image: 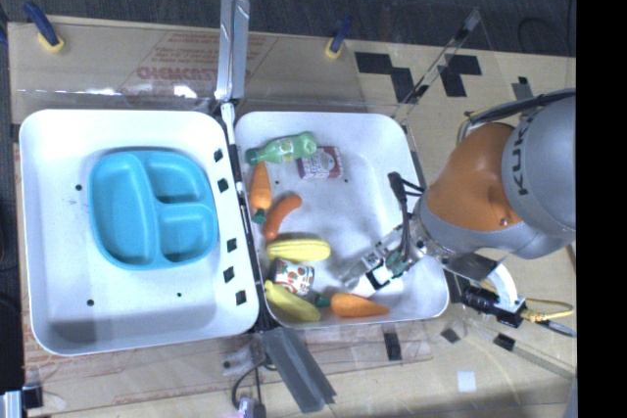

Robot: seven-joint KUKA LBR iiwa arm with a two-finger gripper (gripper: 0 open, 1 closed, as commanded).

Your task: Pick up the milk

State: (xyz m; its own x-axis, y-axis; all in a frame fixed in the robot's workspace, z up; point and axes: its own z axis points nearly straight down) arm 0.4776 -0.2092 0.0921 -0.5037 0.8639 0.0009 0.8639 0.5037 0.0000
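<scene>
A cardboard-covered bench [294, 54] on dark carpet bears two shallow white bins; the left one [49, 210] holds a blue divided plastic tray [152, 208]. The small red-and-white milk carton [320, 162] lies near the right bin's [392, 137] far wall, beside a green plastic bottle [282, 150]. The two-finger gripper [377, 266] sits low in that bin's near right corner, well apart from the carton; whether it is open I cannot tell.

One fixed overhead camera looks down slantwise on both white bins [39, 210].

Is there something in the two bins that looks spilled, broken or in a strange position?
Nothing looks spilled or broken. The toy foods in the right bin lie loosely on their sides, including the green bottle and the small carton beside it. The blue tray lies flat in the left bin. The gripper is low in the right bin.
</scene>
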